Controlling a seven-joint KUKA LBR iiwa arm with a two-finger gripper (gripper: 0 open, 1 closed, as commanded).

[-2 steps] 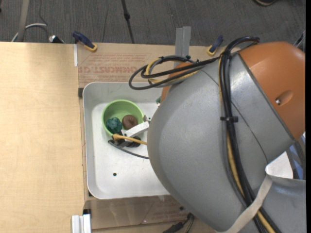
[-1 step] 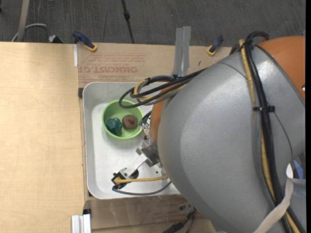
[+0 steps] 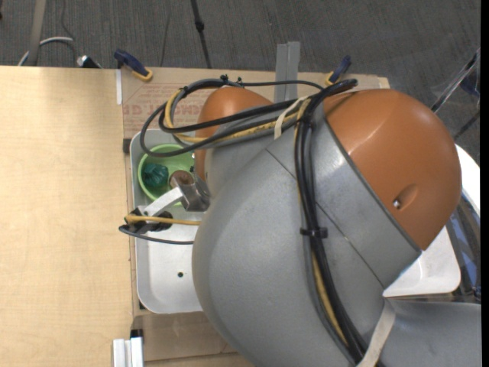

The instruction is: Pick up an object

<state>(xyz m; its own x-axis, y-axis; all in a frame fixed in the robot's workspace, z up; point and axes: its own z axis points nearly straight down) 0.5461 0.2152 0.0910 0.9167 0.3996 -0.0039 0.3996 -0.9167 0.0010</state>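
Grey metal fills the middle and right of the camera view: the arm [image 3: 306,235] sweeps in from the right, its orange domes [image 3: 390,159] bulging over most of the bench, with black and yellow cables [image 3: 229,121] looping across the top. Underneath, the white bin [image 3: 164,281] on the left peeks out along its left wall and lower corner, and that lower stretch of floor shows bare white with a small dark dot on it. Up at the bin's top-left corner sits a green bowl [image 3: 157,167], tight against the rim, and inside it a dark green object [image 3: 156,176]; a brownish round piece [image 3: 181,180] lies at the bowl's right edge, right beside a small metal part [image 3: 195,196] of the arm's end. Where the tool itself is and how its fingers stand I cannot tell, as the arm's bulk covers that spot. A cable bundle with a white strip [image 3: 162,202] juts left over the bin's edge and hangs just past it. Left of the bin the pale wooden counter [image 3: 61,205] runs wide, flat and open to the frame edge. Two blue clamps [image 3: 131,63] grip the cardboard backing at the far edge, and dark carpet [image 3: 306,14] lies beyond.
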